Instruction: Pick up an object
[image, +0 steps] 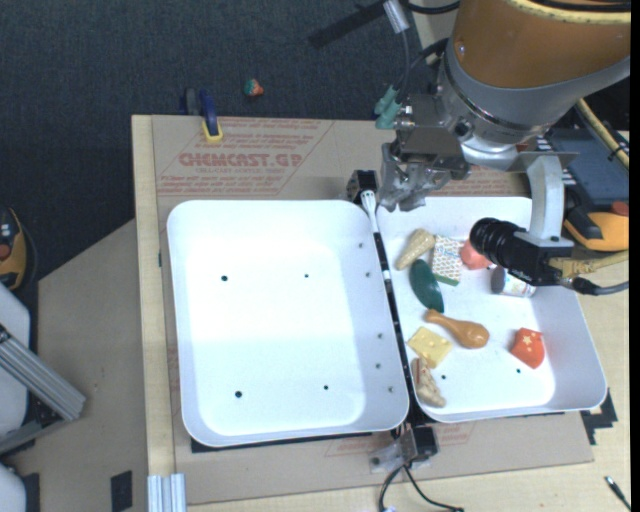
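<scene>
My gripper (398, 195) hangs over the far left corner of the right bin (570, 390), close to the rim between the two bins. Just in front of it lies a tan bread-like piece (414, 248), then a dark green pepper (427, 286). Nearer the front are a brown drumstick (460, 330), a yellow cheese wedge (430, 347) and a pale tan piece (428, 385). A red piece (528, 346) lies at the right. A white waffle-like piece (448, 256) and a pink piece (472, 257) sit toward the back. I see nothing held in the gripper.
The left bin (180, 300) adjoins the right one along a shared rim. Both stand on a cardboard sheet (240, 155) with red lettering. A blue and yellow clamp (208, 116) sits at its far edge. A small grey tube (513, 286) lies in the right bin.
</scene>
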